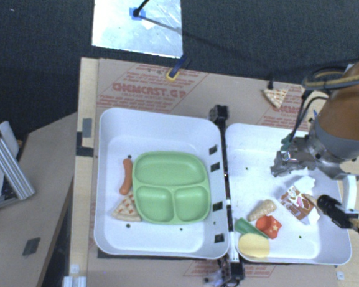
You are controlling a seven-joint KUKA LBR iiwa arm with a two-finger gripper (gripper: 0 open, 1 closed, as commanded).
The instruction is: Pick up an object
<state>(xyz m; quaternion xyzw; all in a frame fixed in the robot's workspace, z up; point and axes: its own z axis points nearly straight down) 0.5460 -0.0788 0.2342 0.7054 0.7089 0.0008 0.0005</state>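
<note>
My gripper [282, 165] hangs over the upper middle of the right bin [248, 146], above bare white floor. Below and right of it lies a brown and white packet [297, 203]. Further toward the front sit a tan bread roll [262, 209], a red piece [268, 225], a green piece [244, 227] and a yellow round item [253, 245]. The gripper touches none of these.
The left bin [115, 128] holds a green divided plate [169, 187], an orange sausage [127, 175] and a pizza wedge [125, 209]. Another pizza wedge [275, 95] lies on the cardboard behind the right bin. A black divider [221, 168] runs between the bins.
</note>
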